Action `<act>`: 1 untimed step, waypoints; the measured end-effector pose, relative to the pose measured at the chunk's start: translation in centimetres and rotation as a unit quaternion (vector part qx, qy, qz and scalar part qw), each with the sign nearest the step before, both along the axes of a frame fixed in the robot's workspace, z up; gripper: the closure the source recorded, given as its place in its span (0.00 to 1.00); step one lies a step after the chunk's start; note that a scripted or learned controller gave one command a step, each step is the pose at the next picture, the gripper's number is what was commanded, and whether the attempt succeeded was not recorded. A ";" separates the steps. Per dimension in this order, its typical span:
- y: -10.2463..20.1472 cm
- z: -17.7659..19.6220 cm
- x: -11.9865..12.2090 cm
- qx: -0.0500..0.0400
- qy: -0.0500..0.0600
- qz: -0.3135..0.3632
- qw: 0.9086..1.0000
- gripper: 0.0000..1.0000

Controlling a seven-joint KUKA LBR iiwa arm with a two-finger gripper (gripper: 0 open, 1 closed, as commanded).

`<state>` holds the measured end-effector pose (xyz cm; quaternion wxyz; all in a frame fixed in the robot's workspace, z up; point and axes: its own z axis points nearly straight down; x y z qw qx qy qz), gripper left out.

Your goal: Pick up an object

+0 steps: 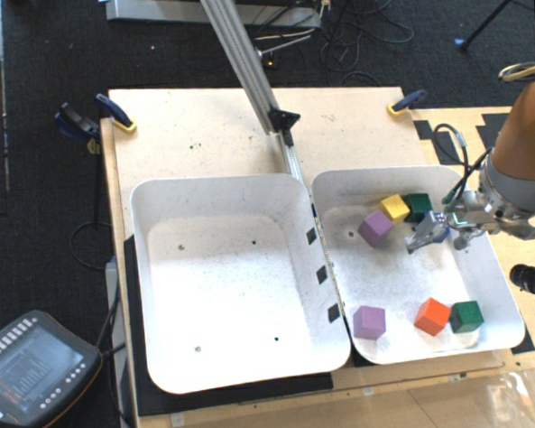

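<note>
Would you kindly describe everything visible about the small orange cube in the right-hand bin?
The small orange cube looks solid and matte, slightly turned, resting on the floor of the right white bin near its front edge. A small dark green cube sits close against its right side. It lies well apart from the gripper.

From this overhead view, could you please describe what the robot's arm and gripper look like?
The arm is grey with a broad orange band above the wrist. Black cables loop beside it. The gripper is a small silver-grey metal assembly with bluish parts.
</note>
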<state>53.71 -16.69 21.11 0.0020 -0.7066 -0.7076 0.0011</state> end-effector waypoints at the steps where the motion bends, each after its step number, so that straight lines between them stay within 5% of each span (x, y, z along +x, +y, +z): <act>1: 0.0 0.2 0.1 -0.001 -0.002 -0.001 1.000 0.00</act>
